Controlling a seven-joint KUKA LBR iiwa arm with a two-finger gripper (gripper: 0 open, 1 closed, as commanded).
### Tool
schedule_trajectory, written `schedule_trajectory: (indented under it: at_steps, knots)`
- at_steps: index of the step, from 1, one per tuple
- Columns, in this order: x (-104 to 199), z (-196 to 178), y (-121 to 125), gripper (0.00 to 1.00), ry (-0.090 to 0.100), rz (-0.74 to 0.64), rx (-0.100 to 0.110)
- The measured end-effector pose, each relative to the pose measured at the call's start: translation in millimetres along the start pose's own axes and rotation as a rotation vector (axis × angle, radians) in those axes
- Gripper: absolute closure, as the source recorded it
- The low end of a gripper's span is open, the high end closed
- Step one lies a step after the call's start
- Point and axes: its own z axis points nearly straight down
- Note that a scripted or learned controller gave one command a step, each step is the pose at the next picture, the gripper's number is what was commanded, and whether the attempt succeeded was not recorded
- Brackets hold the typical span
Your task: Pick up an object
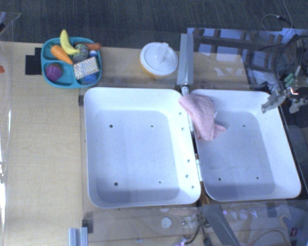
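One hand [276, 99] is sitting at the right bin's [256, 188] upper right corner, over the rim; whether it is open or closed I cannot tell at this size and angle. Nothing is showing between its tips. One pink cloth [201, 116] is lying crumpled at the right bin's upper left corner, draping onto the ridge it shares with the left bin [133, 147], well apart from the hand.

Judgement: the step in hand is the approach. To do it well, the hand should be travelling left across the bin, then descending onto the bunched bulk of the cloth inside the bin rather than the part lapping the ridge, where the tips are likely meeting the wall.

Room: the right bin's floor is lying bare between hand and cloth. A grey post [185, 60] is standing just above the cloth. On the bench [36, 152], a blue toy tray [72, 63] and a lidded cup [159, 59] are sitting well clear.
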Motion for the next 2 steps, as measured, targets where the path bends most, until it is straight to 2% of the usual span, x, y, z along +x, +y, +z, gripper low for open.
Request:
schedule_trajectory:
  at_steps: [1,2]
  knots:
    - [39,139,69,0.0,0.001,-0.07,0.001]
    - [66,15,63,0.0,-0.001,-0.158,-0.007]
